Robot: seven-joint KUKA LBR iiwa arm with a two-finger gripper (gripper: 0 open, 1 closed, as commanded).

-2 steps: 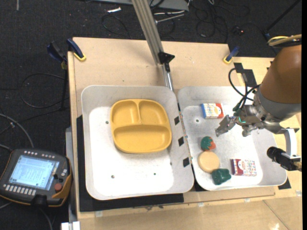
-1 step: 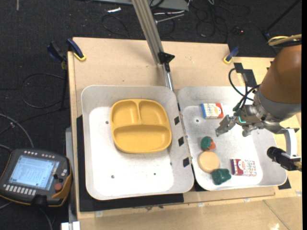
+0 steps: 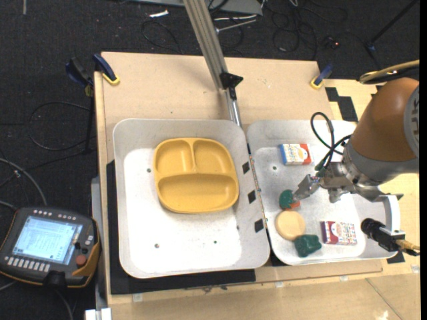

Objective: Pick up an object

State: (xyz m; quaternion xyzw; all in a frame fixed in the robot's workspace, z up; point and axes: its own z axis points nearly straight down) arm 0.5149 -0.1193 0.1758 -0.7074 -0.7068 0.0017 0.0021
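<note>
Just below my tool (image 3: 308,187) lies a small green and red object (image 3: 287,198), close to the fingertips but not between them. Further below it sit a tan round piece (image 3: 289,225) and a dark green lump (image 3: 307,245), with a red and white packet (image 3: 338,233) to their right. A blue and white carton (image 3: 295,154) lies above my tool. I cannot tell whether my tool is parted or closed. All rest in the right bin (image 3: 267,162); the left bin (image 3: 133,179) carries a yellow divided tray (image 3: 195,175).
</note>
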